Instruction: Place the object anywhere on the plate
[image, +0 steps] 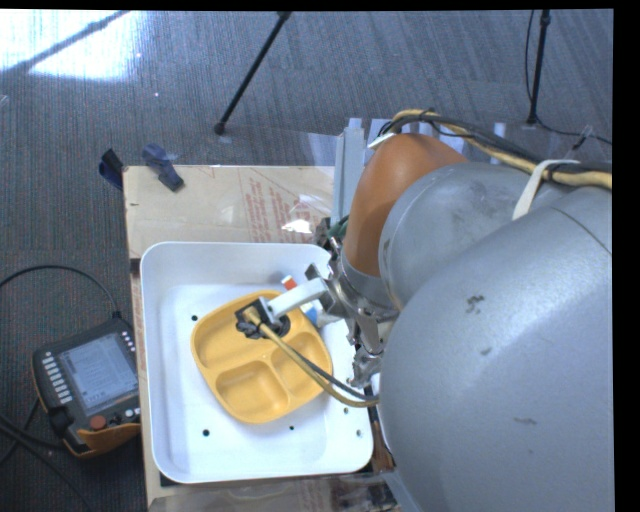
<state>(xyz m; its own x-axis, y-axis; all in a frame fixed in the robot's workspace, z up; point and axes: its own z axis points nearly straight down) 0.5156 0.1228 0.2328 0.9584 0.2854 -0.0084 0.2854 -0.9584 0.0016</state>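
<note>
free: bin (172, 400) floor left of plate (250, 385) | blocked: arm (480, 350) over bin's right

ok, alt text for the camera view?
A grey arm with an orange band reaches from the right over a yellow divided plate lying in a white bin. A small red and blue object peeks out at the plate's far rim, partly hidden by the arm.

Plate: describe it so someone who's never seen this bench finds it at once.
Find the white bin left of the big grey arm. The plate lies flat on its floor, near the middle. It is the one yellow thing against all that white, rounded and moulded into compartments.
</note>
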